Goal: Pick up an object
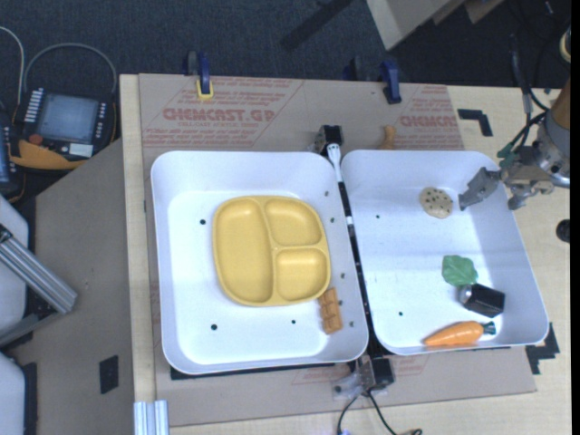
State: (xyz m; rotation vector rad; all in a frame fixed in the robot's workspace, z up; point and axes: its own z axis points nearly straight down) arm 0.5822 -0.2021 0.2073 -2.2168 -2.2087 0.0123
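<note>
We looked down on a bench (136, 243) carrying two shallow white bins side by side. The left bin (181, 333) held a yellow tray (270, 249) with three compartments, lying near its middle, and a small brown snack (330, 311) sat just off the tray's lower right corner. The right bin (399, 270) held four loose things. A carrot (456, 334) lay along its near edge, with a black block (483, 298) just above it and a green leaf (459, 269) touching or nearly touching that block. A round cookie (436, 201) lay apart from them, toward the far side. The gripper (495, 195) hung over the bin's far right corner, just right of the cookie. Its two fingers were spread wide, with nothing between them; it seemed to hover clear of the bin floor, though the slant made that hard to judge.
</note>
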